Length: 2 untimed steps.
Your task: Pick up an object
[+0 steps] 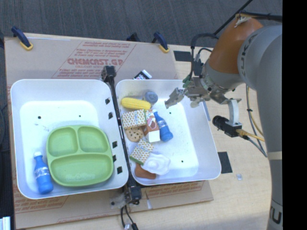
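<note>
Camera view, one moment, contents listed relative to the right bin (pixel 204 143).

Gripper (pixel 176 97): hangs over the right bin's far right part, above bare floor, well apart from the clutter. One grey finger points toward the pile. Whether the fingers are spread or closed cannot be told at this angle; nothing is seen between them.

Corn cob (pixel 135 103): yellow, lying along the bin's far left side, nearest the gripper of the larger items. Judged the likeliest pick. Probably a light, stiff plastic toy with a ribbed skin; best taken across its middle, fingers square to its long axis, as the rounded ends would slip.

Grey round piece (pixel 151 97): just beside the cob's right end, small, identity unclear.

Small blue bottle (pixel 164 129): lying tilted near the bin's middle, touching a red-and-white carton (pixel 152 126). Smooth and round, likely to roll.

Patterned packets (pixel 133 119): against the left wall, flat, soft-looking, poor for a pinch from above.

White crumpled item (pixel 156 164): near side, possibly cloth or film, over an orange piece (pixel 142 172).

Left bin (pixel 29 99): beside the right bin, holding a green divided plate (pixel 79 155) and a blue bottle (pixel 42 174) at its near left corner.
</note>
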### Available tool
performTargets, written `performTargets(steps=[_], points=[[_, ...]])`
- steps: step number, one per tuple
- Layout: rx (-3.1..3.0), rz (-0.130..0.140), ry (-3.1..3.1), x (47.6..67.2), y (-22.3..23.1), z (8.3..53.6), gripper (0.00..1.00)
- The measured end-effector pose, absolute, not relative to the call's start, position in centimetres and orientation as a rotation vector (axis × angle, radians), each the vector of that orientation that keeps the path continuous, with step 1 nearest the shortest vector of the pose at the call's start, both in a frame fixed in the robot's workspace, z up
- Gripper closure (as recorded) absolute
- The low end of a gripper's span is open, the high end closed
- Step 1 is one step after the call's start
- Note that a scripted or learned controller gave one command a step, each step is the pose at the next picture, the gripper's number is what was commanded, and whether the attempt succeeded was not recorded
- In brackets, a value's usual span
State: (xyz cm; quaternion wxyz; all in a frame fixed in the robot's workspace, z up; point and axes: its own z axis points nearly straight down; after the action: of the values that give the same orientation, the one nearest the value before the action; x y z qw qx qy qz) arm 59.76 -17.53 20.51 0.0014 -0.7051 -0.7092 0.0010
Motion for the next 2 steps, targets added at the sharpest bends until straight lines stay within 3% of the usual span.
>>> performTargets(steps=[1, 2], points=[[-2.214, 0.006, -2.227, 62.5, -20.8, 15.4, 0.0], [-2.21, 0.005, -2.229, 65.6, -21.0, 9.1, 0.0]])
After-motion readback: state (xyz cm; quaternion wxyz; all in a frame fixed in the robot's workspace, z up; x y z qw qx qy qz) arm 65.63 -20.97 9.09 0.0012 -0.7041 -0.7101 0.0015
